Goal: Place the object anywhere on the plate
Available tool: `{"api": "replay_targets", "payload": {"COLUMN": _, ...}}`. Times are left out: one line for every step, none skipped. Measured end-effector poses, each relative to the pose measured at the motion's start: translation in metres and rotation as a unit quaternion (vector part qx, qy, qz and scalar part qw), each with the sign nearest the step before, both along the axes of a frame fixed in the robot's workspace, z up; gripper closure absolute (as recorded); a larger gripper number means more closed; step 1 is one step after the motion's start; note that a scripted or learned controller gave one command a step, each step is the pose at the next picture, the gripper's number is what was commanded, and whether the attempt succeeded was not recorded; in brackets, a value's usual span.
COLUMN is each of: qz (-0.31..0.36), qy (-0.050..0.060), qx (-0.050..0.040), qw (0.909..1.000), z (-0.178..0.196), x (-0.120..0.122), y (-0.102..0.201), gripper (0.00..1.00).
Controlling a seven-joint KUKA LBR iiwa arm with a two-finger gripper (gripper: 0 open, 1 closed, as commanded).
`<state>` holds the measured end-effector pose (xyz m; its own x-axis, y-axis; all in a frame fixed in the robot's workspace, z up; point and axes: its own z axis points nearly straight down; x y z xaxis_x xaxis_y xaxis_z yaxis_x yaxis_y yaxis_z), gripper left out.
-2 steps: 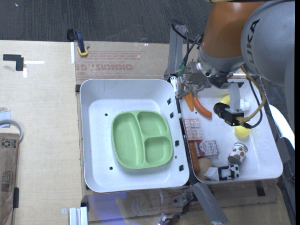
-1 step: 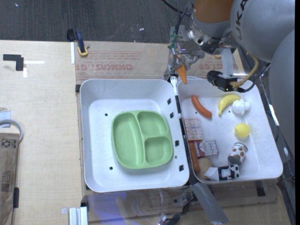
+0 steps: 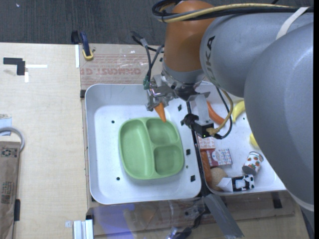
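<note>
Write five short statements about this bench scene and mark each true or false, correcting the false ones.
1. The green three-compartment plastic plate lies in the left white bin. True.
2. The gripper holds a blue block. False: a small orange carrot-like piece sits between its fingers.
3. The orange piece already rests in the plate's large compartment. False: it hangs at the plate's far rim.
4. Several small items lie in the right white bin. True.
5. The plate is upside down. False: its compartments face up.

Matt green plastic plate (image 3: 149,148) in a smooth white bin (image 3: 99,148) on a pale wood-grain bench (image 3: 40,113).
</note>
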<state>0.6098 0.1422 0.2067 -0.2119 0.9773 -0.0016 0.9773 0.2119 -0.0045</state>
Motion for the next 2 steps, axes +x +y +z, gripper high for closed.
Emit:
{"api": "replay_targets", "payload": {"qz": 0.040, "qy": 0.000, "qx": 0.0005, "qw": 0.9992, "z": -0.0140, "x": -0.0514, "y": -0.0221, "gripper": 1.00}}
{"api": "replay_targets", "payload": {"qz": 0.040, "qy": 0.000, "qx": 0.0005, "qw": 0.9992, "z": -0.0139, "x": -0.0513, "y": -0.0221, "gripper": 0.00}}
